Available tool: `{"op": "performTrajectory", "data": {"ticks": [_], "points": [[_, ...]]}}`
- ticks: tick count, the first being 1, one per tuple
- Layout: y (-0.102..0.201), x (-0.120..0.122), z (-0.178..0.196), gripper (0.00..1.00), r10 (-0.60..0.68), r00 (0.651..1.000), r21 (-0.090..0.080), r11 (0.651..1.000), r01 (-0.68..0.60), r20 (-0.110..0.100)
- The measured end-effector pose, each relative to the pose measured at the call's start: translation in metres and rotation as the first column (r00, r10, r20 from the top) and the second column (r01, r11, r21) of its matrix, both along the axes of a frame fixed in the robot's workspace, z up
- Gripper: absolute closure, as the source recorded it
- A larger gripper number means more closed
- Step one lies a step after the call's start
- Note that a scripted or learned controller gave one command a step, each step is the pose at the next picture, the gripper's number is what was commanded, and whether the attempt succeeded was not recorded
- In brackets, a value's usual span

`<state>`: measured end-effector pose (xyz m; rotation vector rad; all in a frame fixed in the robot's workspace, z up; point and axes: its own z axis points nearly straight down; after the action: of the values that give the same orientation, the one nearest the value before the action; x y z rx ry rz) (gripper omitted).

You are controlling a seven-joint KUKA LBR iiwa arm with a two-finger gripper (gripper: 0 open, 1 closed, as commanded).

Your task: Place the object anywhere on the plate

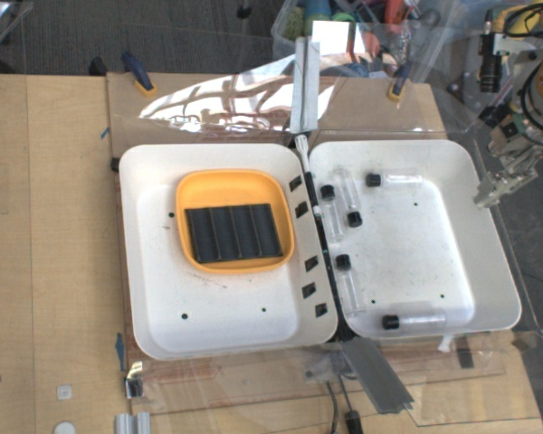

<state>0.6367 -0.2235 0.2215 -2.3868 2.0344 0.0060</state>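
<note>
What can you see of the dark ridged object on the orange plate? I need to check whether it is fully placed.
The dark ridged rectangular object lies flat on the orange square plate in the left white bin. It looks like matte black plastic or rubber, with four parallel raised ribs. It sits slightly toward the plate's near side, within the rim, touching only the plate.

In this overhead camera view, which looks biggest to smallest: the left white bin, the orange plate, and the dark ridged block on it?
1. Left white bin
2. Orange plate, lying inside that bin
3. Dark ridged block, lying on the plate
</note>
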Motion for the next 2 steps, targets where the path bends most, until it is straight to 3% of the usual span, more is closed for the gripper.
{"op": "performTrajectory", "data": {"ticks": [1, 2], "points": [[0.0, 0.0, 0.0, 0.0, 0.0, 1.0, 0.0, 1.0, 0.0, 0.0], [0.005, 0.03, -0.027, 0.0, 0.131, 0.991, -0.001, 0.991, -0.131, 0.004]]}}
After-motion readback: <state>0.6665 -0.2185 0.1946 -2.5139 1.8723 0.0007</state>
